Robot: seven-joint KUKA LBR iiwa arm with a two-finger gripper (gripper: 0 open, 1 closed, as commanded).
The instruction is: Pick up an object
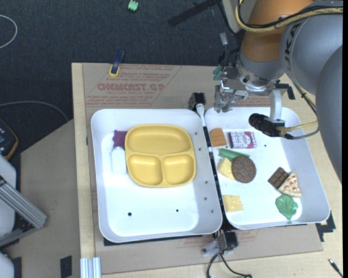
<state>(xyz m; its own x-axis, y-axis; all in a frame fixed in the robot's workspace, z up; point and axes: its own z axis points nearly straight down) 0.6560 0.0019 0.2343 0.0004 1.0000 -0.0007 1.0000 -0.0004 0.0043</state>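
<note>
We see the gripper (225, 102) hanging over the right white bin's (312, 163) far-left corner; whether it is open, we cannot tell. The round brown cookie (243, 169) lies mid-bin.

Yellow clamp (115, 65) on cardboard sheet (136, 87), green bit (132, 5), dark floor (54, 32)

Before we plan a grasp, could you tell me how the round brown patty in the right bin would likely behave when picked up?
The round brown patty looks like a flat, stiff disc, so it probably won't flop. It lies low against the right bin, leaving little edge for fingers. It overlaps the yellow wedge, so lifting may nudge that.
</note>
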